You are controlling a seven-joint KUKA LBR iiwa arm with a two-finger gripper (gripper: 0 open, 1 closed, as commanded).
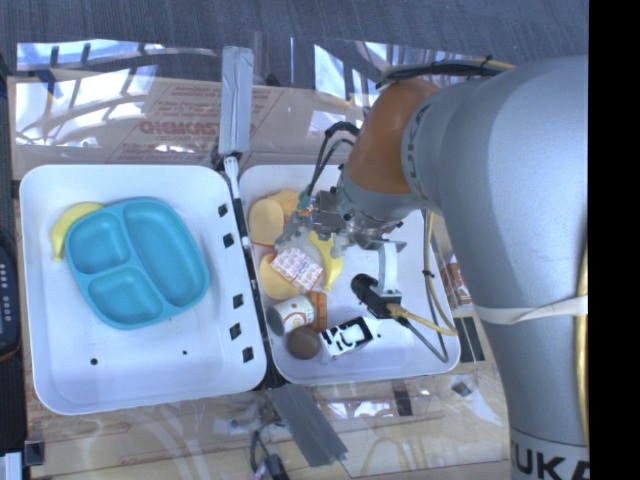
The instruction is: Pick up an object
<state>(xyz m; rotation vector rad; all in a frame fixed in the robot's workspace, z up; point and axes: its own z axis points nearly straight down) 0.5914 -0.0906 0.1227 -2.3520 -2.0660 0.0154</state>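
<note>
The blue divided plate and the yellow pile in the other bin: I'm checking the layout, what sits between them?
In the camera view, between the blue divided plate and the yellow pile lie bare white bin floor and the bins' adjoining rims.

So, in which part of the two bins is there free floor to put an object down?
The left bin has bare floor below the blue divided plate, toward its near rim, and a strip above the plate. The right bin is crowded: yellow pieces, a brown ball and the gripper fill its left half. Only its lower right corner looks free.
</note>
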